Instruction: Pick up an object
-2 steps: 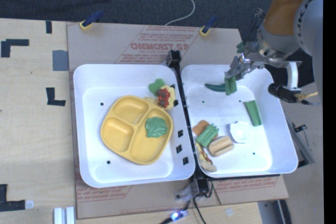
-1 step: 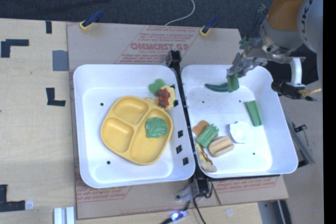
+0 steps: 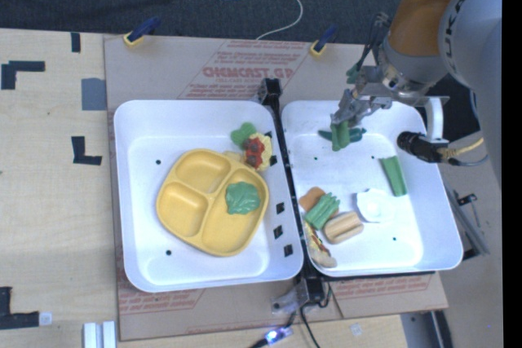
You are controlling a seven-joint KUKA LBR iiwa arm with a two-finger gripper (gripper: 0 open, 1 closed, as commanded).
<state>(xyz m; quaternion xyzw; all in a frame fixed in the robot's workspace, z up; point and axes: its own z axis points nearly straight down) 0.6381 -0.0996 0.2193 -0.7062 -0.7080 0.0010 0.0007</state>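
My gripper [image 3: 349,125] hangs over the back of the right bin [image 3: 424,257], its fingers closed on a small dark green toy vegetable [image 3: 342,135] that pokes out below the fingertips. Other pickable items lie in that bin: a green stick [image 3: 394,175], a white disc [image 3: 371,206], a hot-dog bun [image 3: 342,226], and a green and orange piece [image 3: 318,206].
The left bin [image 3: 139,175] holds a yellow divided plate [image 3: 196,208] with a green leaf [image 3: 242,198] on it. A green, red and yellow toy cluster [image 3: 254,145] sits by the divider between the bins. A black clip [image 3: 269,90] stands at the divider's far end.
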